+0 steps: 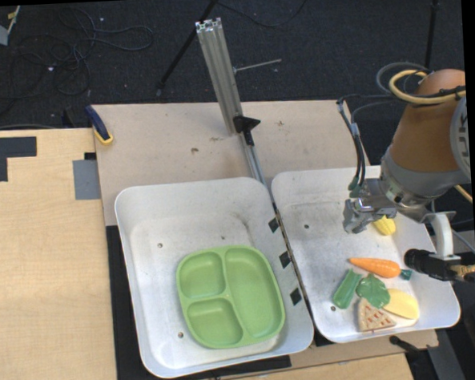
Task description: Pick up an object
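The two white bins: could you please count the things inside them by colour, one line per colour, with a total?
Green: 3, the divided tray, a pickle, a leafy piece
Orange: 1, the carrot
Yellow: 2, a small piece, a wedge
Tan: 1, the waffle
Total: 7

Two shallow white bins side by side on the bench. Left bin (143,223) holds a green three-compartment tray (228,296), lying flat in its near half. Right bin (312,229) has toy food clustered at its near right: orange carrot (374,266), green pickle-like piece (345,289) just left of a dark green leafy piece (374,291), waffle wedge (375,318) touching a pale yellow slice (402,304). Gripper (356,218) low over the right bin's far right part, a small yellow object (385,227) just beside it (contact unclear). Aluminium post (221,74) stands beyond the bins.
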